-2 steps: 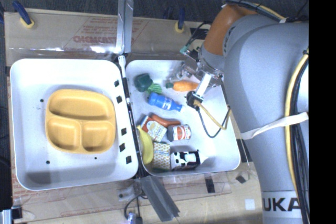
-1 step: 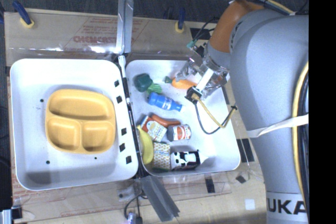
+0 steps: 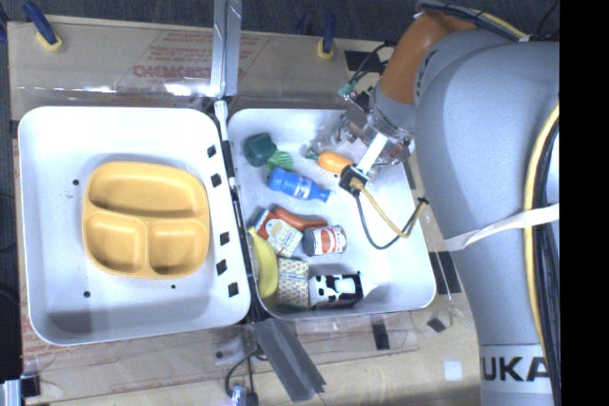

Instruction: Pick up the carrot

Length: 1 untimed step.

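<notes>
Two shallow white bins sit side by side on the desk. The left bin [image 3: 38,204] carries a yellow divided tray [image 3: 146,217]. The right bin [image 3: 400,285] carries the clutter: a green item [image 3: 258,148], a blue bottle [image 3: 298,185], a banana [image 3: 265,265], a small can [image 3: 326,241] and a black-and-white carton [image 3: 335,288].

The carrot [image 3: 332,163] lies toward the far right part of the right bin, just right of the blue bottle, lengthwise roughly left to right.

The pincer [image 3: 357,150] is down at the carrot's right end, touching or nearly so. Whether it is wide, narrow or closed on anything cannot be told; wrist hardware and a yellow cable [image 3: 385,225] obscure it.

Judgement: the carrot looks like a light, rigid, smooth plastic toy, apt to slip or roll. A grip across the thick middle, square to its length, appears safest.
</notes>
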Tool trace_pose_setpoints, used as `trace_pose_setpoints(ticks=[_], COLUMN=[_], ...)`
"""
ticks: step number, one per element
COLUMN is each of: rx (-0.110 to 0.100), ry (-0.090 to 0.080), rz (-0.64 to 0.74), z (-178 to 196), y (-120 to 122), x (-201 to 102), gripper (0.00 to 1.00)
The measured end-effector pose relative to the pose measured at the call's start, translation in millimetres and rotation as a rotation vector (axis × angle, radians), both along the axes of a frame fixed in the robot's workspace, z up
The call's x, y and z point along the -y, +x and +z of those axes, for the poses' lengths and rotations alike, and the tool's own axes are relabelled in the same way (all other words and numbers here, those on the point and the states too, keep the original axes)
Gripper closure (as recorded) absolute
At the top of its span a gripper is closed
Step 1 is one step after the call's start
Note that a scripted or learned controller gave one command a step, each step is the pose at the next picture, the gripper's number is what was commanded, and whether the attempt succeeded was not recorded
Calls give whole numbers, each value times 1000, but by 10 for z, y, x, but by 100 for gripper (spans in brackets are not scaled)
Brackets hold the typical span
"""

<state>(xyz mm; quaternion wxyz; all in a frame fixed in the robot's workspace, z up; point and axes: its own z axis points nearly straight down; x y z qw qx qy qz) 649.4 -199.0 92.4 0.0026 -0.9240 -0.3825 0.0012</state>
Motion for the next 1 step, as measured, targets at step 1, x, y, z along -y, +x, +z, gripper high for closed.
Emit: trace_pose_setpoints(ticks=[1], rx=[-2], ry=[8], rz=[11], z=[99], y=[12], x=[-51], gripper=[100])
